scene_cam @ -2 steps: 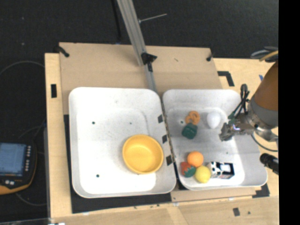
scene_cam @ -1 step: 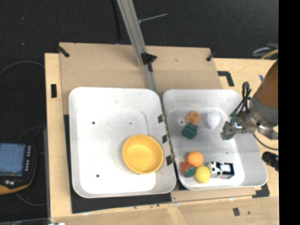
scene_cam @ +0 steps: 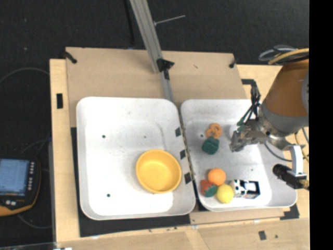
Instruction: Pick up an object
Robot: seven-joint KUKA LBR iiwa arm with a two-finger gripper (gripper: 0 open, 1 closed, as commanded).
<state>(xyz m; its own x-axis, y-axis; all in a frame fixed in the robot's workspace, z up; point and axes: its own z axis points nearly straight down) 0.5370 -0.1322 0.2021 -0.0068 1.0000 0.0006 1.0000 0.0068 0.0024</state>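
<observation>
Hovering over the right bin [scene_cam: 270, 113], my gripper [scene_cam: 238, 141] sits near the bin's middle, a bit right of the dark green object [scene_cam: 210, 147] and the small orange-tan piece [scene_cam: 213, 130] just above it. Can't tell from this angle how the tool is set, it's too small & dark against the wrist, and nothing shows as held. So I judge this the approach step, pre-grasp, w/ no pick made yet. Candidates: the green object is closest, just beside the tool on its left; nearer the front edge sit an orange ball [scene_cam: 217, 176], a yellow ball [scene_cam: 225, 194] and a red-and-green bit [scene_cam: 208, 189], packed touching or nearly so, w/ a black-and-white block [scene_cam: 245, 188] just right of them. The left bin [scene_cam: 104, 119] has a yellow bowl [scene_cam: 158, 170] toward its front right, well apart from me. Next move, imo: shift left over the green one, line up, come straight down, close. The front cluster is riskier since neighbours crowd each other.
</observation>
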